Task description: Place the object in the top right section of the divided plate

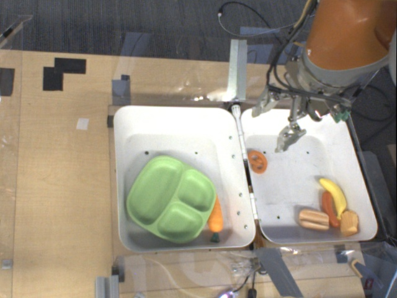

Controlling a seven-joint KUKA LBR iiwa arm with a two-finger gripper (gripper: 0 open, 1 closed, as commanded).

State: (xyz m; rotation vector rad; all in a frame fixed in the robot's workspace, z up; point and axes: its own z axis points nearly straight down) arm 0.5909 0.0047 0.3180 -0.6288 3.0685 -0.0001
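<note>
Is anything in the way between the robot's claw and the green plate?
Yes. The gripper hangs over the right bin; the plate lies in the left bin. The bins' raised rims run between them, so the arm must pass above.

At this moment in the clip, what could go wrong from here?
The yellow banana, red sausage, hot dog bun and tan bread piece crowd one corner of the right white bin, so a grasp may catch two. The green divided plate sits rotated, so its top right section is ambiguous. The gripper hangs above bare floor.
</note>
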